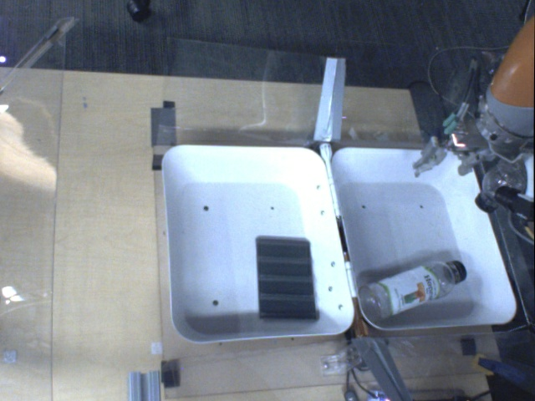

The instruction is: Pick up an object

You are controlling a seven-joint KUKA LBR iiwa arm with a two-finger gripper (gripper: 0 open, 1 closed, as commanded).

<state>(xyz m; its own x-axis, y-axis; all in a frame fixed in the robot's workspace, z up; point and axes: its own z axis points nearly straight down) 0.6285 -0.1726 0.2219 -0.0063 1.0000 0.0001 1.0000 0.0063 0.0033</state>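
bins: 2 shallow white bins side by side on the wooden bench; left bin, right bin
left bin contents: 1 black ribbed block, flat on the floor, toward the bin's near edge, closer to its right wall than its left
right bin contents: 1 clear plastic bottle, on its side along the near edge, dark cap toward the right wall, base toward the near-left corner; label shows orange and green
object count: 2 total, one per bin, well apart
arm: 1, grey with orange band, at the bench's far-right corner
gripper: above the right bin's far edge, near its far-right corner, well apart from the bottle
fingers: cannot tell apart or together, too small and cluttered; nothing seen between them
divider: 1 grey metal strip standing at the far edge between the bins
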